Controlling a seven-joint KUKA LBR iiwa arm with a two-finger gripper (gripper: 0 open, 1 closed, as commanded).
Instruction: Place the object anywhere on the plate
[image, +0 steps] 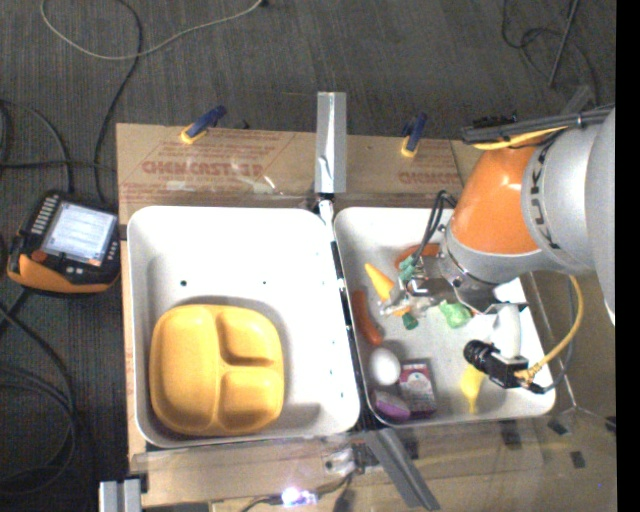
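Note:
A yellow plate (217, 367) with three compartments lies in the left bin (160, 232), toward its front left. My gripper (403, 301) is low over the middle of the right bin (350, 232), among small toys. Right at its tip lies a small green piece (410, 321), and a yellow cone-shaped piece (378, 279) sits just to its left. An orange-red stick-like toy (366, 316) rests against the bin's left wall. Nothing is visibly held.
Also in the right bin are a white egg (385, 366), a purple toy (392, 406), a small dark box (418, 386), a green toy (456, 315) and a yellow toy (471, 390). A tablet (72, 240) lies left of the bench.

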